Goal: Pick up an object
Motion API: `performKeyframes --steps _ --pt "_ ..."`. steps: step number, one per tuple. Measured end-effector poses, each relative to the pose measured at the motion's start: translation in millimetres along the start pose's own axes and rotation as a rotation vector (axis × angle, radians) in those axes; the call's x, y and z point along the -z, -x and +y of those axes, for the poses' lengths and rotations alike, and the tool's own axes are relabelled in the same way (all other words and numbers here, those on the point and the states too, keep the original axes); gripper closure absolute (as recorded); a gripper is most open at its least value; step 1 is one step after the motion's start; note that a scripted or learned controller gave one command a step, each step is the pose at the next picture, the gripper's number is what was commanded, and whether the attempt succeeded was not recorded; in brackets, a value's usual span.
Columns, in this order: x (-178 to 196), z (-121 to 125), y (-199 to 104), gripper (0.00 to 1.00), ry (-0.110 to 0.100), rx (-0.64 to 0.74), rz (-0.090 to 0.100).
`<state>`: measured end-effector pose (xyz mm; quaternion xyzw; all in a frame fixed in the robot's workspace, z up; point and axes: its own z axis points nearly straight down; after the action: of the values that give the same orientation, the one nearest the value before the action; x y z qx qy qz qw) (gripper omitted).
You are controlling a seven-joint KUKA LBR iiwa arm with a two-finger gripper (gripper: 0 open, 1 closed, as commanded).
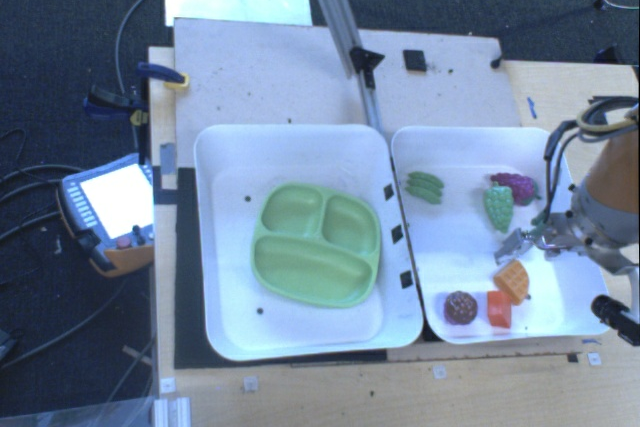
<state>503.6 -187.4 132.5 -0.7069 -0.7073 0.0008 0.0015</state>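
The right bin (pixel 455 140) holds several toy foods. A green pea pod (pixel 424 186) lies at its far left, and purple grapes (pixel 514 183) sit beside a green bumpy piece (pixel 498 207). Near the front are an orange wedge (pixel 512 280), a red block (pixel 499 310) and a dark maroon ball (pixel 460 307). My gripper (pixel 515 243) reaches in from the right, low over the bin. It sits just above the orange wedge and below the green bumpy piece. I see nothing held in it.
The left bin (pixel 220 215) carries a green divided plate (pixel 318 243). The arm's grey wrist and orange band (pixel 608 185) stand over the right bin's right rim. A metal pole (pixel 340 5) slants across the back board. A handheld pendant (pixel 110 210) lies off the bench at the left.
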Motion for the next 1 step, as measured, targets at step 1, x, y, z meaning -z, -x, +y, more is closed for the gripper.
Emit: performKeyframes --steps 1 --pt "-47.4 2.2 0.4 0.00 0.007 0.000 -0.001"
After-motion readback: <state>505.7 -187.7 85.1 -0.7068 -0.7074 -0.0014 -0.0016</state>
